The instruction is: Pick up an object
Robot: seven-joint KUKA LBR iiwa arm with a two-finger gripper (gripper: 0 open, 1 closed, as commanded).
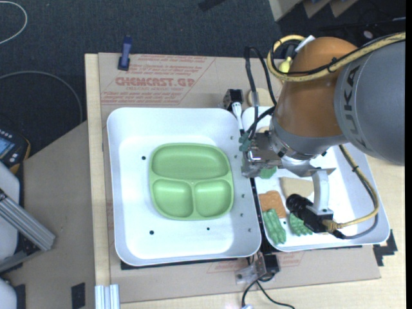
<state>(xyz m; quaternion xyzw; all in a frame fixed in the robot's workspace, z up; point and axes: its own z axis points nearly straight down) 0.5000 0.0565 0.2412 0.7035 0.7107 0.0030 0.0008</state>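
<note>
Left bin (119, 172): white, shallow; holds tray (190, 179), green, three wells, flat at mid-bin.
Right bin (372, 195): white, shallow; largely covered by arm (335, 89).
Candidates for pick: orange piece (271, 201), tan piece (297, 187), green pieces (275, 227); bunched at the view's lower left of right bin, touching or close to it.
Green scrap (267, 170): just beside the grasping end; gripped or merely lying behind it, cannot tell.
Fingers (256, 162): low at the wall shared by both bins, on the right-bin side; wide or narrow, cannot tell, hidden under the wrist.
Task state: judged not done; nothing plainly lifted clear.
Risk, wall strike: likely if lowered further here; cause, closeness to the shared wall; effect, either bin shoved on the surface.
Risk, empty close: likely on the small pieces; cause, low flat shapes hard against the bin floor.
Risk, scatter or double grab: cause, crowding of orange, tan and green pieces; a nudge to one likely to shift its neighbours.
Risk, tray slip: if tray chosen instead; cause, broad smooth body, thin rim as sole purchase.
Risk, false success: cause, green scrap possibly only pinched at an edge, apt to drop on lift.
</note>
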